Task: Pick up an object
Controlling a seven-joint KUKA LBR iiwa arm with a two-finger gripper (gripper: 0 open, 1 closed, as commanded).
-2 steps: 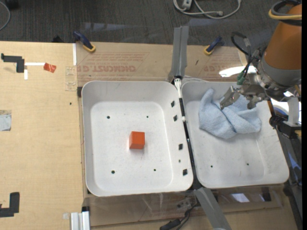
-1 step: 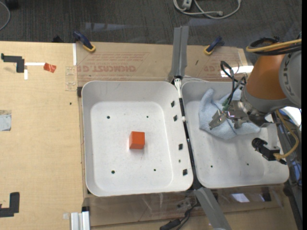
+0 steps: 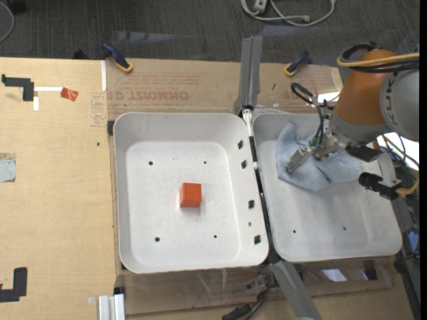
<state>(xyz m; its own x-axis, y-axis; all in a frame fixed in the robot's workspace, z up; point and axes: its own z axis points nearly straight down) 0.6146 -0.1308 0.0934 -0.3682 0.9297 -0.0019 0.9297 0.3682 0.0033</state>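
— Over the right bin, what is the arm doing?
— It is reaching in from the right; the orange band is sitting above the wrist, and the gripper is hanging low over a pale blue cloth that is lying crumpled toward the bin's back.
— Is the gripper gripping anything?
— I cannot tell how its fingers are standing; one grey finger is slanting down toward the cloth's left edge, but whether it is touching or pinching the fabric is not showing clearly.
— And the other bin?
— The left bin is holding a red block, sitting near its middle, well apart from the gripper; the two bins are lying side by side, their inner rims touching.
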